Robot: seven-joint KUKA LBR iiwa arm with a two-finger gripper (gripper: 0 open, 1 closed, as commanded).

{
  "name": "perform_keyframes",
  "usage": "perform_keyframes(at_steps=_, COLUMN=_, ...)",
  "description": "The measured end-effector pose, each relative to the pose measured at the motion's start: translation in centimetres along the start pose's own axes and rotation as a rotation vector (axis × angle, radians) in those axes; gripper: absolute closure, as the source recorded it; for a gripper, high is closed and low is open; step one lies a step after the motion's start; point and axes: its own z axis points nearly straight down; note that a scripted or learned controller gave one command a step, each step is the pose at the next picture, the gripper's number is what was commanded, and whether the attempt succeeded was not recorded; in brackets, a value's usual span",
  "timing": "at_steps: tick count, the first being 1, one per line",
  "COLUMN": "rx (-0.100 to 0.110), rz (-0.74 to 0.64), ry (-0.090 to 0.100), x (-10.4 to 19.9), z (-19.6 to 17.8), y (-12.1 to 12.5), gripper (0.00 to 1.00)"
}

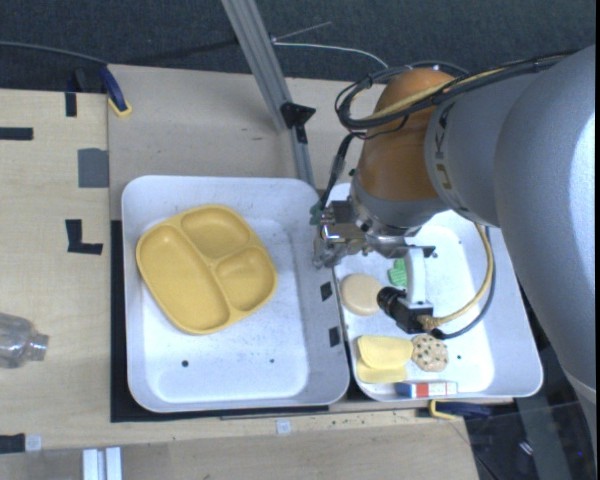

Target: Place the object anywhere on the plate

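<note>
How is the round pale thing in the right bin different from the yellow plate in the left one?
The round beige piece is small and plain; the yellow plate is far larger and split into three compartments. The piece lies in the right bin beside the arm; the plate sits alone in the left bin. Both lie flat.

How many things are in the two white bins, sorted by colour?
Yellow: 2, the plate in the left bin and a block in the right bin.
Cream: 1, a round piece.
Green: 1, a small piece partly hidden by the arm.
Tan with dark spots: 1, a cookie.
Total: 5
</note>
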Motion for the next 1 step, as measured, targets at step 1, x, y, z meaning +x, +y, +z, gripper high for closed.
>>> perform_keyframes(at_steps=1, rx=-0.001, rz=-0.003, ry=0.001, x=0.71, z=-0.05, y=-2.90, gripper=1.00)
